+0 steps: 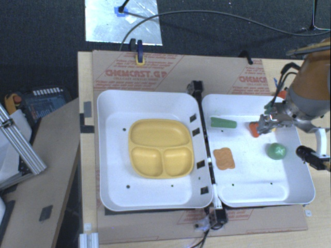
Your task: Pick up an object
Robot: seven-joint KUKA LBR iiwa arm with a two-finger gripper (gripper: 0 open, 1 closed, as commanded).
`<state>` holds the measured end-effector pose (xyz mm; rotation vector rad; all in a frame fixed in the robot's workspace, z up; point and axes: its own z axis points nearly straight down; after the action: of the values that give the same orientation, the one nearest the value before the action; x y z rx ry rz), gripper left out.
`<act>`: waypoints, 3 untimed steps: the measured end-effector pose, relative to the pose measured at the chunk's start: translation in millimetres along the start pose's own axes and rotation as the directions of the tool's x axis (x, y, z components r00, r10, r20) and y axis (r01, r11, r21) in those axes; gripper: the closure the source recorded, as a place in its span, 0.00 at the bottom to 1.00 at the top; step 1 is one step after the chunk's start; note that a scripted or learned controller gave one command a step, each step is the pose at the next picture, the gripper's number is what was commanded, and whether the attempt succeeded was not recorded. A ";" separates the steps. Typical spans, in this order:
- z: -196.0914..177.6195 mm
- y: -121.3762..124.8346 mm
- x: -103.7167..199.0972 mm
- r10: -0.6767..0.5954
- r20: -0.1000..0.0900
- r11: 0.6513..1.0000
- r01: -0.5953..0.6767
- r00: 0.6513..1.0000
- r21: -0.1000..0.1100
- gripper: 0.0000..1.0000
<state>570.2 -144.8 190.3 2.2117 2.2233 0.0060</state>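
Observation:
My gripper (265,124) hangs low over the right bin (258,192), near its far right side. A small red-orange object (254,129) lies right at the gripper's left tip, partly hidden by it; whether it is gripped cannot be made out. A green oblong piece (223,122) lies to the left of it near the bin's far wall. A green ball (276,151) rests just in front of the gripper. A flat tan-orange piece (224,158) sits towards the bin's left middle.
The left bin (111,138) holds a yellow divided plate (160,148) in its middle. A black hinge strip (202,138) runs between the two bins. The arm's grey and orange wrist (310,87) stands over the right bin's far right corner.

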 end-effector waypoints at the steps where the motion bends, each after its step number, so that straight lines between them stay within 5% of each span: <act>1: -14.4 1.3 -0.1 0.001 0.000 1.000 -0.001 1.000 0.003 1.00; 3: -27.8 -20.4 108.2 -0.005 -0.004 1.000 0.005 1.000 0.004 1.00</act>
<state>549.1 -36.7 217.7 2.2096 2.2327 0.0058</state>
